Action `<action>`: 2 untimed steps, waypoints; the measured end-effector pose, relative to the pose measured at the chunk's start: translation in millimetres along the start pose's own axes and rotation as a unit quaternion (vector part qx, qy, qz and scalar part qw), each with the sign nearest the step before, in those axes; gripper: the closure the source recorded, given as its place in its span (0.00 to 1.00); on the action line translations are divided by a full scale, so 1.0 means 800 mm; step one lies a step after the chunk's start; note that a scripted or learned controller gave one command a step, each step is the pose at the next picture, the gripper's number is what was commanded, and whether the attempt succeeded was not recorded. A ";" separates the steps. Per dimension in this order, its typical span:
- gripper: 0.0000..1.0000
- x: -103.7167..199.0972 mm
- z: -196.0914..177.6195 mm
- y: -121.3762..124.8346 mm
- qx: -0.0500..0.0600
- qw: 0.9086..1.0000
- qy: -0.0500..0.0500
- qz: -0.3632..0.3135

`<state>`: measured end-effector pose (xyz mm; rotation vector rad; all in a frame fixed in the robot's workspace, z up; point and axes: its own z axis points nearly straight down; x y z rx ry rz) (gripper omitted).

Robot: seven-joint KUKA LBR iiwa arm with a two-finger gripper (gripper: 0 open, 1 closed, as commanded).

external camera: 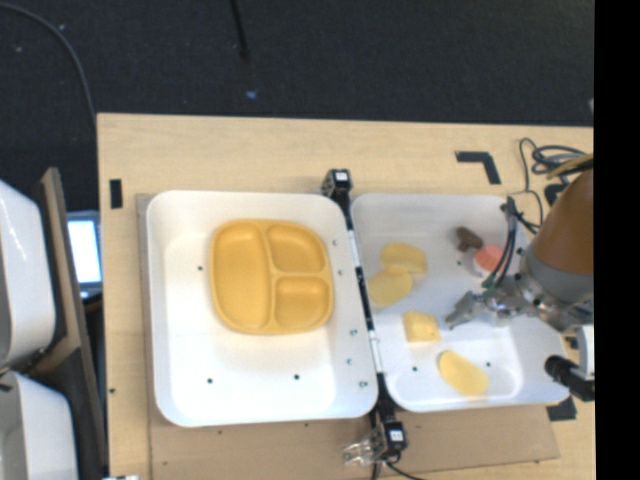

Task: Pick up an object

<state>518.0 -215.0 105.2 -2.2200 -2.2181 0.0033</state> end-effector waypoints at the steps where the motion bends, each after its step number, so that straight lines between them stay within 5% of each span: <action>1: 1.00 -0.001 -0.016 0.002 -0.003 1.000 -0.001 0.001; 2: 1.00 -0.001 -0.088 -0.008 -0.005 1.000 -0.001 0.000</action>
